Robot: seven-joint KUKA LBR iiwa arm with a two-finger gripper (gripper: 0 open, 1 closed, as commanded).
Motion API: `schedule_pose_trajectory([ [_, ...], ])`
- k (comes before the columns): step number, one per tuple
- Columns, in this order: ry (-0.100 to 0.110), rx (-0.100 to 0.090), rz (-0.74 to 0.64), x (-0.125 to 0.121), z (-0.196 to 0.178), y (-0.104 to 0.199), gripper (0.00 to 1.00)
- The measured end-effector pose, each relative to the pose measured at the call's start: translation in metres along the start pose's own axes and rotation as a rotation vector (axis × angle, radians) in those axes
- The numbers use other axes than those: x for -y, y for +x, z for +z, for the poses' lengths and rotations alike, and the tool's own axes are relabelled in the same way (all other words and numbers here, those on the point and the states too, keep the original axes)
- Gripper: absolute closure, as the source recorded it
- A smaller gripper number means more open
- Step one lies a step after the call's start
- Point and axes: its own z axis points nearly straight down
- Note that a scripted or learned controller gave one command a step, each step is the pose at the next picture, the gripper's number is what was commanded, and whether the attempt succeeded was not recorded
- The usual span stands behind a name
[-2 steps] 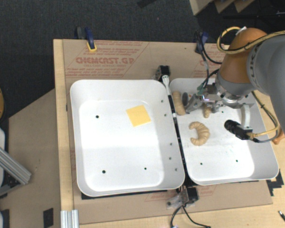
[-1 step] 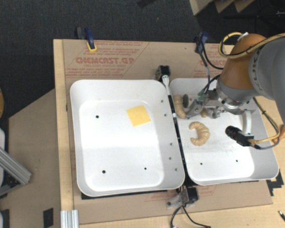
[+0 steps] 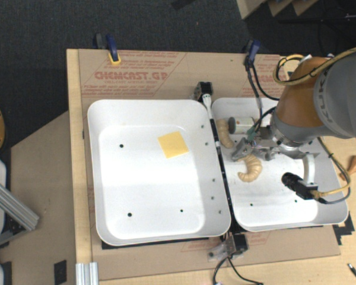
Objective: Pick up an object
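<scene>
While the arm reaches into the right bin [image 3: 273, 218], gripper [image 3: 244, 151] low over a croissant-shaped pastry [image 3: 250, 171], grip state hard to tell, yellow square [image 3: 172, 144] in the left bin [image 3: 107, 177].

Camera: fixed above the brown cardboard-topped bench [image 3: 166, 70], looking down at a slant.
Frame: both shallow white plastic bins [image 3: 107, 177] whole.
Arm entry: 3 o'clock.

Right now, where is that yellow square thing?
The flat yellow square lies in the left bin, toward its far right part, apart from the gripper over the right bin.
</scene>
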Motion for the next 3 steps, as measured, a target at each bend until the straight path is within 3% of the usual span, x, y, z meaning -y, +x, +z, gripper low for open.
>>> schedule_pose_trajectory([
  [1,-0.006,0.003,0.002,0.007,0.0,-0.048,0.0],
  [2,-0.008,0.003,-0.001,0.002,0.0,-0.055,0.0],
  [3,-0.003,0.001,0.0,0.014,0.0,-0.068,0.0],
])
